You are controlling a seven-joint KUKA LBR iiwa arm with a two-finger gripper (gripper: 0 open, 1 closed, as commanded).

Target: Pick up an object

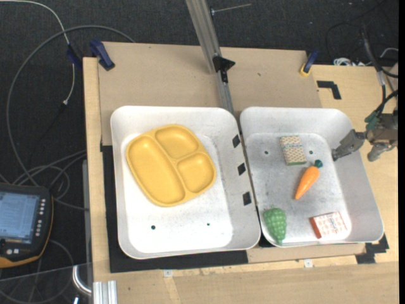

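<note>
Counter (190, 62) carries two white bins; left bin (123, 170) has a yellow divided plate (169, 164), rigid plastic, big and shallow, poor pick for a two-finger grab except at rim. Right bin (361, 189) holds the likely targets: orange carrot (307, 181) near centre, prob light toy plastic, smooth and tapered so may slip, best pinched across the thick mid-body; green knobbly item (275, 224) at 7 o'clock against the bin wall, looks soft/light, wall crowds a grasp; red-white small box (329, 225) at 5 o'clock, flat, light, take across short sides; patterned small block (293, 149) at 12 o'clock, similar. End effector (349, 145) sits at bin's 2 o'clock edge, nothing in it; opening width can't tell, too dark/blurred. Arm cut off at frame right. Green item's identity unclear.
</note>
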